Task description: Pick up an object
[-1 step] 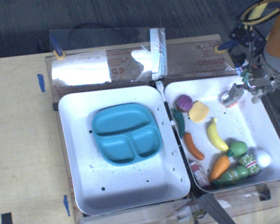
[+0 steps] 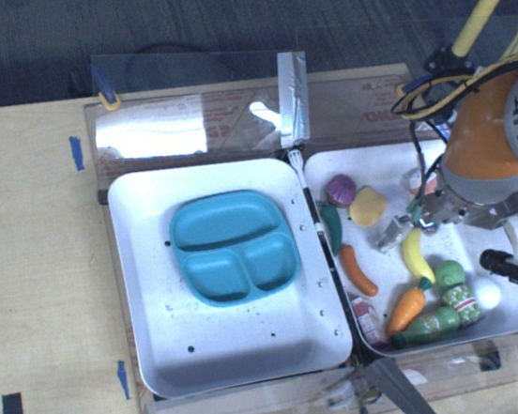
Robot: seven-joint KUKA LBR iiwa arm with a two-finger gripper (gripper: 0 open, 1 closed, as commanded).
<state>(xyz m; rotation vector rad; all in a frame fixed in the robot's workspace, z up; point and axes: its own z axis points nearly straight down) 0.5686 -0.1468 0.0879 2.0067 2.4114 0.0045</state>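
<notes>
The right bin (image 2: 378,165) holds several toy foods. A purple piece (image 2: 340,188) and a pale yellow lump (image 2: 368,206) lie at its back left. A dark green vegetable (image 2: 331,225) and an orange sausage shape (image 2: 358,271) run along its left wall. A banana (image 2: 418,258) lies in the middle, with a carrot (image 2: 407,308), a green bottle-like piece (image 2: 435,323), a green leafy piece (image 2: 449,274) and a white egg (image 2: 488,296) toward the front. My gripper (image 2: 405,226) hangs low over the banana's far end, just right of the yellow lump.
The left bin (image 2: 156,290) carries a blue three-compartment plate (image 2: 234,245). The arm's orange band (image 2: 487,138) and grey wrist cover the right bin's right side. Cables (image 2: 424,94) loop above the bin's back edge. A metal divider (image 2: 293,97) stands behind the bins.
</notes>
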